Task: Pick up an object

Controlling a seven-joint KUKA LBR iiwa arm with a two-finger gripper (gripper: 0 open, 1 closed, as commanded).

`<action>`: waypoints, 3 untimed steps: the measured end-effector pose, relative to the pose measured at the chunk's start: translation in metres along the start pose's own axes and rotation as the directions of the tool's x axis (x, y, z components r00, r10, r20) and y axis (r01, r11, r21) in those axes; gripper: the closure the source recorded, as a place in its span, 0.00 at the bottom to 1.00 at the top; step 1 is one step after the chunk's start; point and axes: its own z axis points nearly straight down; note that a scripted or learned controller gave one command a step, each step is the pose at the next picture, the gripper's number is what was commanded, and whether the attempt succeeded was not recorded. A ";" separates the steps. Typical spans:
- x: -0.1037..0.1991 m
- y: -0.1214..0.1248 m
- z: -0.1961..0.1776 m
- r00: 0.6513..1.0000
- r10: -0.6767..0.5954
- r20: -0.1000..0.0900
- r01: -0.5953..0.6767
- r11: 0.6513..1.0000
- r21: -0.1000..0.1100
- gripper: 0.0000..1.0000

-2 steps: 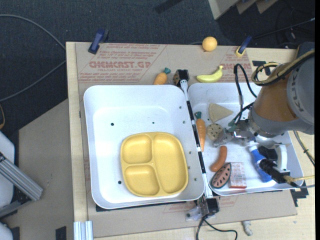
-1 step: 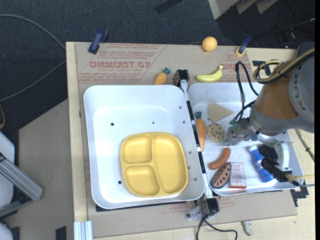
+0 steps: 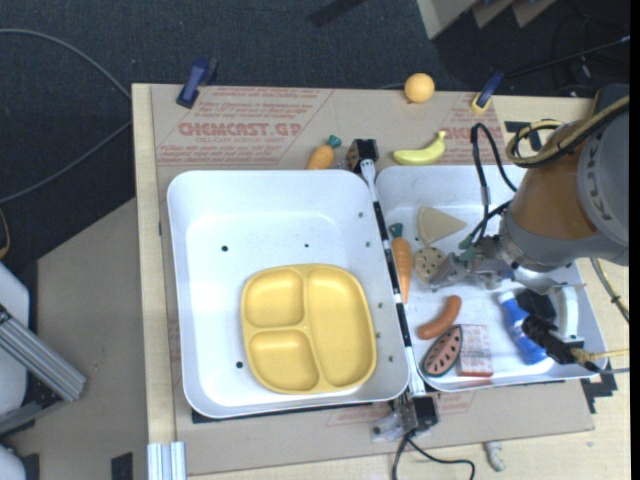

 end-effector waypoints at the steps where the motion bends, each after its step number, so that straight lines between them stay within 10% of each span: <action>1: 0.027 -0.050 0.010 1.000 0.000 -0.002 0.000 1.000 0.004 0.00; 3: 0.027 -0.051 0.010 1.000 0.000 -0.001 0.000 1.000 0.002 0.00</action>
